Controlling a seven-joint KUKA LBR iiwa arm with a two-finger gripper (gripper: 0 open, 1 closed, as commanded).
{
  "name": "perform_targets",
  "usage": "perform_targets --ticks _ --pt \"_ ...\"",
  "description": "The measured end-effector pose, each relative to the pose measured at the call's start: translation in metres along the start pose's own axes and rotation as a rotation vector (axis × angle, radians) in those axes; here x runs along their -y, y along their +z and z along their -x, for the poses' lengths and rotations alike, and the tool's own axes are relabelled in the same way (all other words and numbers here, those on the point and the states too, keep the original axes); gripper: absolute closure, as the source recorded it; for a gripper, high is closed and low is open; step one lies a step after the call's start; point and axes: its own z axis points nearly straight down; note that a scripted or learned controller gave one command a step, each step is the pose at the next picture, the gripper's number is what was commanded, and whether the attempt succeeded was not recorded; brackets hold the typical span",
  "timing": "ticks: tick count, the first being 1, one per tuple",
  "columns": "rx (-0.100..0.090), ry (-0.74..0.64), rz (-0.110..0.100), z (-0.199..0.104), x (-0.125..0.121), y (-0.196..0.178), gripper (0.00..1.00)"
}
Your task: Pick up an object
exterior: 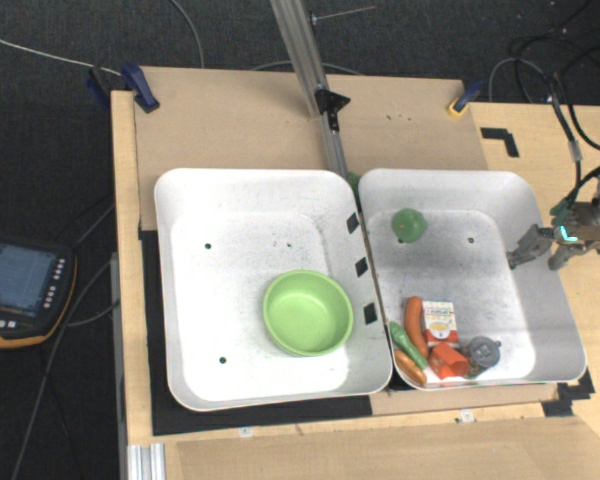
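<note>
Green ball point(409, 225) lies well left of the empty, spread-fingered gripper point(542, 249).

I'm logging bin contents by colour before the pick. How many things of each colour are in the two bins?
Green: 2, the bowl and the small round thing
Orange or red, in the corner pile: about 4, they overlap
Grey: 1, the grey piece
Total: about 7

Tan bench point(230, 118) bears two white bins point(180, 208) side by side.
</note>
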Motion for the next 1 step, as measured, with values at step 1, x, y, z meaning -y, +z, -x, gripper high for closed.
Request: perform_targets --ticks 1 --pt "0.0 0.0 0.0 0.0 0.0 0.0 0.0"
